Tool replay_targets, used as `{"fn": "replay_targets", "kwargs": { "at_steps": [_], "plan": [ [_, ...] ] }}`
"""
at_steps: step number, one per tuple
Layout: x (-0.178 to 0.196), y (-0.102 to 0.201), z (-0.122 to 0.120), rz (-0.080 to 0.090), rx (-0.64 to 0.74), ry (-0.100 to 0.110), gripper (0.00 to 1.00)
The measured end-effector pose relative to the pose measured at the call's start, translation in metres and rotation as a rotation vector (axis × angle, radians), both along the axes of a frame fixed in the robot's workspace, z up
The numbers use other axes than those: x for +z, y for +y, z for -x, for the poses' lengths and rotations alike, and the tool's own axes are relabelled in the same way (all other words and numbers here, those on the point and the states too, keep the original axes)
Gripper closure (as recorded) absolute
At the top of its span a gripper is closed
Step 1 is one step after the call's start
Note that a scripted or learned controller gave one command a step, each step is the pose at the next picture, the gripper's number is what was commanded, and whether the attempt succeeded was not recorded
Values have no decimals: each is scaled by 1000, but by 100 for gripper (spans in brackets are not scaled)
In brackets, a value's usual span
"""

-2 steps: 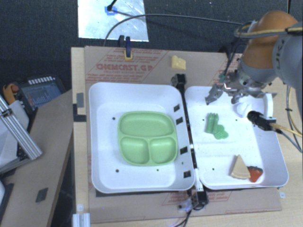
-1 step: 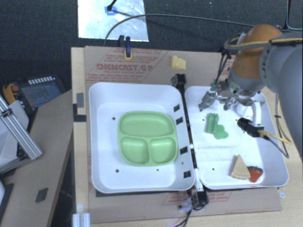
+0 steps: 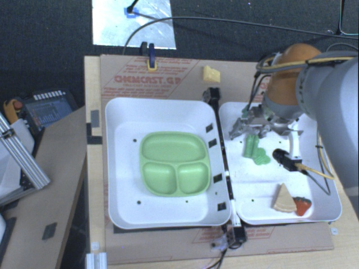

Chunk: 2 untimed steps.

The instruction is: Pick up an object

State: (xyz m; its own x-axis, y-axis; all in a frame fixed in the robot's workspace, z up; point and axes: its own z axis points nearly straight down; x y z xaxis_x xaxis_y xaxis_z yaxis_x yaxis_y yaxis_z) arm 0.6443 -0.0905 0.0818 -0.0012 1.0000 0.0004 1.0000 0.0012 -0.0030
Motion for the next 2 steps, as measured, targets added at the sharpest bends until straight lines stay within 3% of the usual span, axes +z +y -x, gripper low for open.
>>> {"fn": "replay_targets", "kwargs": {
  "at_steps": [1,2],
  "plan": [
    [14,0,-2,1,0,-8,100],
    [70,-9,-11,2,-1,-11,100]
  ]
}}
